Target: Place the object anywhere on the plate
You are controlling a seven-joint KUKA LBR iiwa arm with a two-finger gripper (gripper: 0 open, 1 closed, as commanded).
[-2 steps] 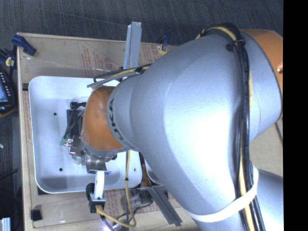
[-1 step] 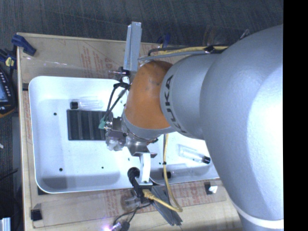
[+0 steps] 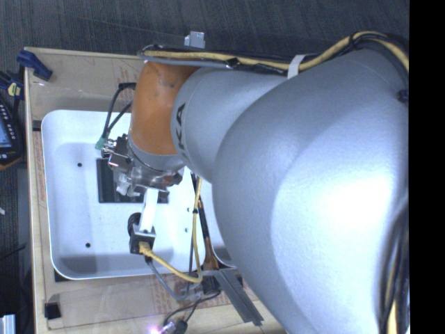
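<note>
My grey arm with its orange band (image 3: 156, 110) reaches in from the right and hangs over the left white bin (image 3: 69, 207). The gripper (image 3: 138, 181) sits low over the bin's middle, seen from above, and its own body hides what is under it. A dark flat rectangle (image 3: 110, 185), perhaps the plate, lies on the bin floor and shows partly at the gripper's left side. I cannot make out any loose object between the gripper and the rectangle.
The arm's large grey body (image 3: 306, 186) covers the right half of the view. A white bar with a black end (image 3: 144, 232) and a yellow cable (image 3: 170, 270) hang below the wrist. The wooden bench frame (image 3: 42, 82) surrounds the bin.
</note>
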